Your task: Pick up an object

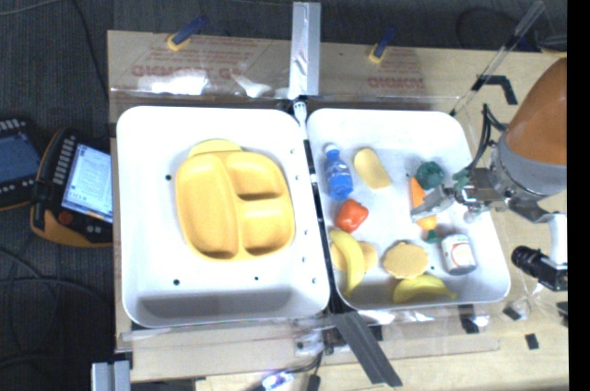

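Glossy yellow moulded plastic divided tray (236, 200) in left white bin (147, 288), metallic two-finger gripper (433, 207) at three o'clock over right bin (479, 283), tips over small orange carrot-shaped toy (418, 192), finger state indiscernible.

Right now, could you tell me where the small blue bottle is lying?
The blue bottle lies in the right bin, near its left wall, with the pale yellow piece on its right and the orange-red fruit just below.

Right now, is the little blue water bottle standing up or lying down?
Lying down. The blue water bottle shows its whole side in the right bin, white cap pointing toward the bin's far edge, beside the red pepper.
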`<state>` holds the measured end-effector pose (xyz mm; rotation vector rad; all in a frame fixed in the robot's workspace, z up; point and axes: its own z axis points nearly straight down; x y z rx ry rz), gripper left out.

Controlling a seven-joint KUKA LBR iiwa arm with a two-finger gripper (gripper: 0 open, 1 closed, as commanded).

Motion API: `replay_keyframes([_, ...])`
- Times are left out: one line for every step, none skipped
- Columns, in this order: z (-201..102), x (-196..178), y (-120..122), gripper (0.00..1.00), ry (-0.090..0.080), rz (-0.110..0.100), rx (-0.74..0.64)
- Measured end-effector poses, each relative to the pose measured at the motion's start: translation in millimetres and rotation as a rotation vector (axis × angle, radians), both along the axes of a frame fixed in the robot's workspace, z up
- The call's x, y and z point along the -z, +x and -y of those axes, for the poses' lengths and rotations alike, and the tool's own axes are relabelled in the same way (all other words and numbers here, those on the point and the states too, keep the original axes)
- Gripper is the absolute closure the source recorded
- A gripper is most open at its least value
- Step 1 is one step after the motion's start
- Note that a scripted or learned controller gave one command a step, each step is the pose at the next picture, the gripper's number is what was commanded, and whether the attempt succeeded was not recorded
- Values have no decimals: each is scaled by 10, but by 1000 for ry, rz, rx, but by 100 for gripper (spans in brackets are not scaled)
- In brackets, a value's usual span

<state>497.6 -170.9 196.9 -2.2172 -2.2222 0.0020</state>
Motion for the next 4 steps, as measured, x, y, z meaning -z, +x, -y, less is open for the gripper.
replay_keyframes([98,1070,373,0,-4,12,-136])
replay_keyframes([332,1067,460,0,-5,15,-425])
replay_keyframes([491,942,695,0,-3,4,-545])
replay_keyframes([468,856,708,100,2,8,-546])
